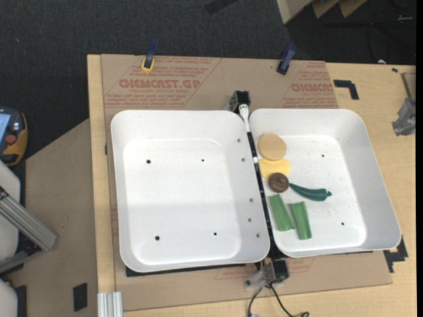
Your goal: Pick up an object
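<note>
Camera view is showing the grey hand (404, 119) sitting at the right edge, grip state unreadable. Round tan disc (271, 146) is lying well left of it, in the right white bin (370, 170), by the divider.

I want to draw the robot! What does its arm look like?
At the picture's right edge a small bit of the arm peeks in. It is pale grey, looks like metal, and has a blocky, angular shape. It is too small and blurry to make out cables or markings.
</note>
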`<action>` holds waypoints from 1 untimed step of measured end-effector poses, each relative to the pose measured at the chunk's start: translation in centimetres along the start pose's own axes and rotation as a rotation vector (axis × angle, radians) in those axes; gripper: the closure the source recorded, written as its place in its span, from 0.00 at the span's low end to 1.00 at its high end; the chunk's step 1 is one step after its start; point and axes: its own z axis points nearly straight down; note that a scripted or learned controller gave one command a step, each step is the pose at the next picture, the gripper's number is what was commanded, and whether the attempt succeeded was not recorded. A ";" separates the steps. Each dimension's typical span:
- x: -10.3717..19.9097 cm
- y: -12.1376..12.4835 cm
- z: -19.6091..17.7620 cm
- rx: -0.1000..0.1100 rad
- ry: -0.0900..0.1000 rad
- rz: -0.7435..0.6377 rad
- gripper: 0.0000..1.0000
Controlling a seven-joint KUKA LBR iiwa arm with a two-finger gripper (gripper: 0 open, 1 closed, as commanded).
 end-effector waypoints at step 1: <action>0.0 0.1 -1.1 -0.004 -0.002 -0.001 1.00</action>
